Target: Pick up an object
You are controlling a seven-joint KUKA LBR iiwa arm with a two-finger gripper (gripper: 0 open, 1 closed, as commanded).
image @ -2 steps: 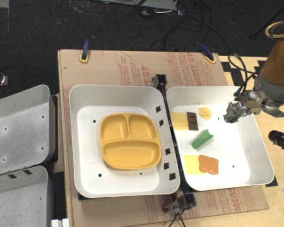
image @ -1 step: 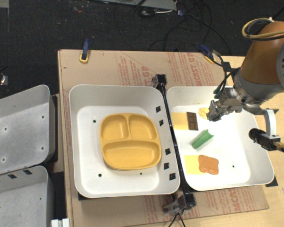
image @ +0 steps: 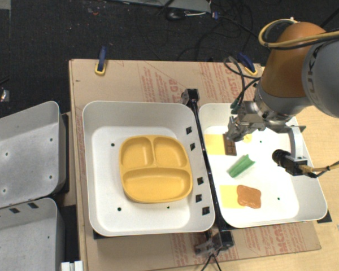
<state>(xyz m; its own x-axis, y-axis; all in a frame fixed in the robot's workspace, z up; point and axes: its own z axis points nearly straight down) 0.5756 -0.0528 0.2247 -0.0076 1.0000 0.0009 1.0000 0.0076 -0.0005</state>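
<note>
Hovering over the right bin (image: pixel 311 205) at centre right, the gripper (image: pixel 235 133) sits above a light, stiff green block (image: pixel 240 166); best pinched across its narrow sides.

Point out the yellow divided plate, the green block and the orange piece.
yellow divided plate (image: pixel 156 169), camera view, its middle ridge.
green block (image: pixel 240 166), camera view, its centre.
orange piece (image: pixel 249 196), camera view, its centre.

A plate (image: pixel 156 169) lies in the middle of the left bin (image: pixel 96 168). In the right bin (image: pixel 305 199), a block (image: pixel 240 166) lies in the middle, and a flat lump (image: pixel 249 196) lies nearer the front edge.
</note>
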